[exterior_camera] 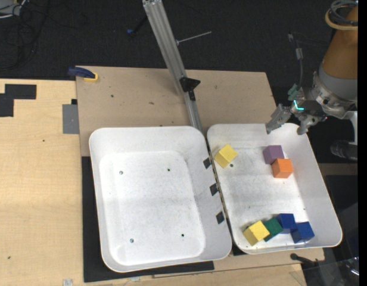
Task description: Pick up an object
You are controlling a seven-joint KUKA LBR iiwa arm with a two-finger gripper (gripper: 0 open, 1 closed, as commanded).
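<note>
Middle of the right bin (326,216) is wide open; blocks crowd the front edge, and the purple block (273,154) touches the orange block (282,168).

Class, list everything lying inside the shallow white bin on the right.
The right-hand white bin holds seven blocks: yellow cube, purple cube, orange cube, and a clustered yellow block, green block, two blue blocks. Anything beneath them is hidden.

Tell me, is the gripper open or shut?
Open: the gripper shows two fingers spread apart above the right bin, with nothing between them.
</note>
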